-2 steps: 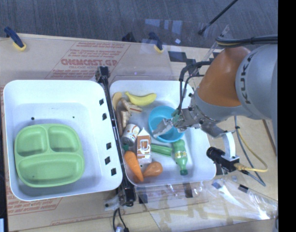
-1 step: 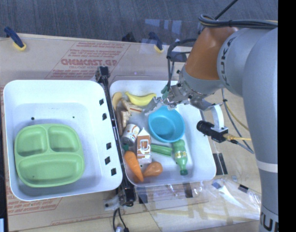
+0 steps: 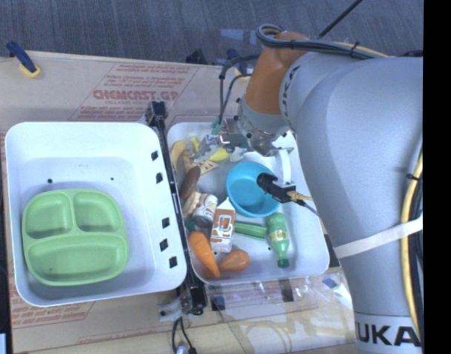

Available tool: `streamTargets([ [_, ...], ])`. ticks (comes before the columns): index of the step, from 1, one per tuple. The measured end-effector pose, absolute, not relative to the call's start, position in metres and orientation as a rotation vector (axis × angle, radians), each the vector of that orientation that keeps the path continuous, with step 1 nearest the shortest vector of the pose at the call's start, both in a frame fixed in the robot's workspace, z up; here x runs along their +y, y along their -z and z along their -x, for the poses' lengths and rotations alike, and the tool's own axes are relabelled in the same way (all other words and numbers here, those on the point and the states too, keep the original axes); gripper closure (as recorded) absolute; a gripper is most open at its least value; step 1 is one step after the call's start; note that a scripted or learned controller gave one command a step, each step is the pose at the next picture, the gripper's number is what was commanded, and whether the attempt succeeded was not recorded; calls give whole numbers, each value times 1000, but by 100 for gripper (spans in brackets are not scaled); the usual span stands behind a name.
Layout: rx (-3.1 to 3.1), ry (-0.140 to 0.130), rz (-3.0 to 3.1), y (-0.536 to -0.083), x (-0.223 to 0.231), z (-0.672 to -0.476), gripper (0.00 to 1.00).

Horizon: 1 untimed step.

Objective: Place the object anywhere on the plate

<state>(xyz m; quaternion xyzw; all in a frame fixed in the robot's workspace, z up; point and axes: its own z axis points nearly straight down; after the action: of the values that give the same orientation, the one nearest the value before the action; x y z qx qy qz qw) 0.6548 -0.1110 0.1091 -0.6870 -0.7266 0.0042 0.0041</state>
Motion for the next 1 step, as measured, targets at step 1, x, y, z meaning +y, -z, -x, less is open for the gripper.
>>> streamTargets([
  [1, -2123, -3, 2315, -195, -29, -658, 0],
])
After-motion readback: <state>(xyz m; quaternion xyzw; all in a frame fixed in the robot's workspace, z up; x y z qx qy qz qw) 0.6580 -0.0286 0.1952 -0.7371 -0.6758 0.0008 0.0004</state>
